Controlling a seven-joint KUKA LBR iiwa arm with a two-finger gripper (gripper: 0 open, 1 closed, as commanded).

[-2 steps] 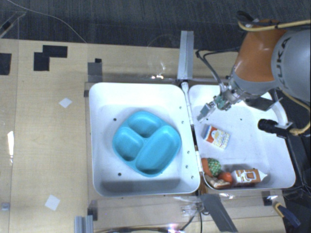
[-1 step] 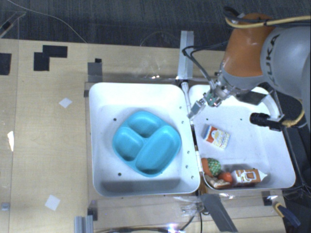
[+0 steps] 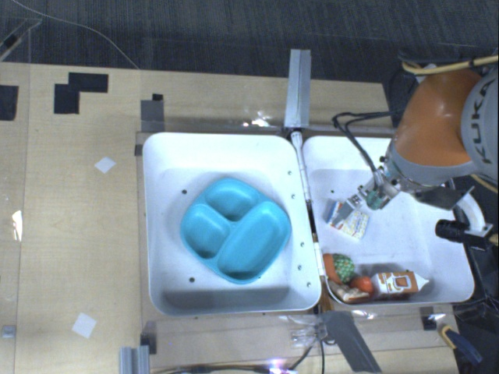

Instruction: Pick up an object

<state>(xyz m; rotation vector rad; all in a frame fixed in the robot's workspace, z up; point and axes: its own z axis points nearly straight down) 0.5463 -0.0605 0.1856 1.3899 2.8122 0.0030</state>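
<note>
Packet [image 3: 348, 219] lay just below the gripper [image 3: 373, 199] — whether its jaws stood open or closed I could not tell — and its crinkly skin might well slip.

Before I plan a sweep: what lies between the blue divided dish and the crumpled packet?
In the camera view, the two bins' adjoining walls lie between the blue divided dish and the crumpled packet; otherwise bare white bin floor.
</note>
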